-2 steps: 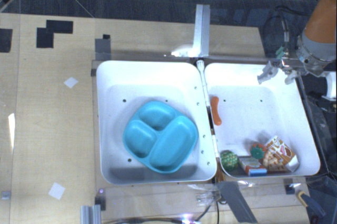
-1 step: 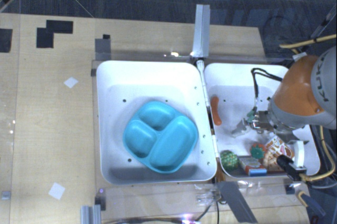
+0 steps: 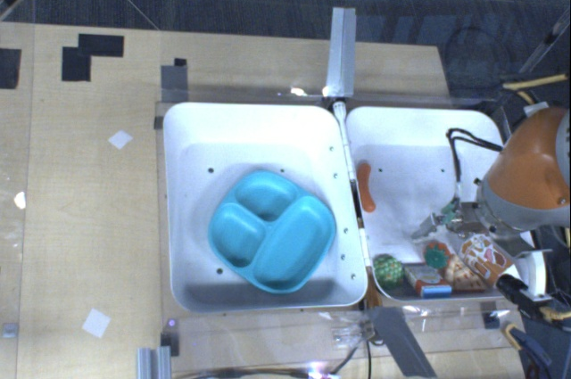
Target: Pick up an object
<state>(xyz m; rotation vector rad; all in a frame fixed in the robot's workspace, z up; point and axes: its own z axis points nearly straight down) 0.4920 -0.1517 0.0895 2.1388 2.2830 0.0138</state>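
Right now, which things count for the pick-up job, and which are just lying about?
For the job:
gripper
green ball
orange stick
patterned packet
right bin

Lying about:
blue divided plate
left bin

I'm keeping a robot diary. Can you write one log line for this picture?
arm: over right bin | gripper: low above small items, nothing seen held | left bin: blue divided plate | status: no pick yet

A blue divided plate lies in the left bin. Black tape shapes mark the wooden bench farther left.
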